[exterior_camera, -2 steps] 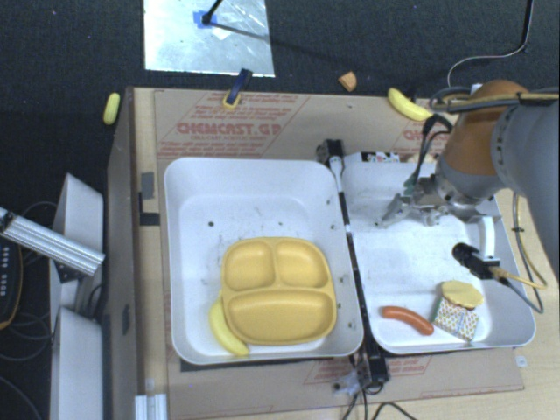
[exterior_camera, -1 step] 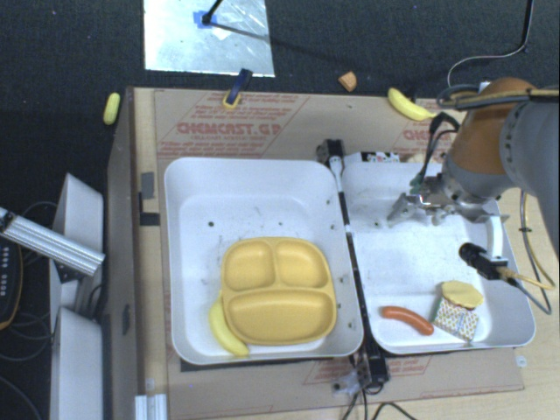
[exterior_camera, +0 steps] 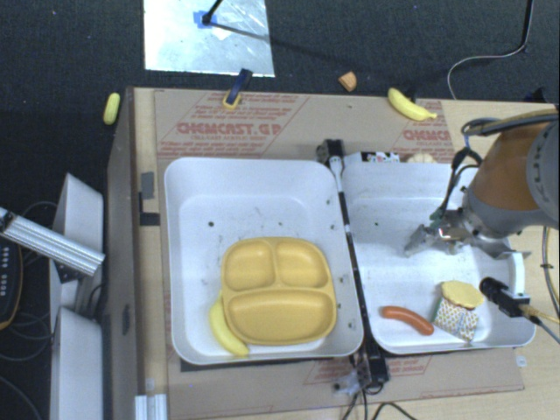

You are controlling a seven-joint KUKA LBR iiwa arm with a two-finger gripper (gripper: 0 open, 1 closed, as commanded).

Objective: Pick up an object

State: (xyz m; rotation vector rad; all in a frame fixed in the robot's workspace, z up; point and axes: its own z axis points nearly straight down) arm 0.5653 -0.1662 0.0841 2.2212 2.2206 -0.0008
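The right bin [exterior_camera: 394, 191] holds an orange-red sausage [exterior_camera: 407, 319] near its front wall and a small cupcake [exterior_camera: 458, 309] with a yellow top and patterned wrapper just right of it. My gripper [exterior_camera: 430, 237] hangs low over the middle of this bin, above and slightly behind both items, with nothing seen in it. The grey arm with its orange band [exterior_camera: 512, 182] reaches in from the right. The left bin [exterior_camera: 254, 191] contains a yellow divided plate [exterior_camera: 278, 289] and a yellow banana [exterior_camera: 225, 332] tucked against the plate's front left edge.
On the bench behind the bins lie a second banana [exterior_camera: 409, 105], a small orange piece [exterior_camera: 348, 80] and a blue and yellow clip [exterior_camera: 236, 88]. A yellow object [exterior_camera: 111, 108] sits off the bench's left corner. A black divider [exterior_camera: 346, 234] separates the bins.
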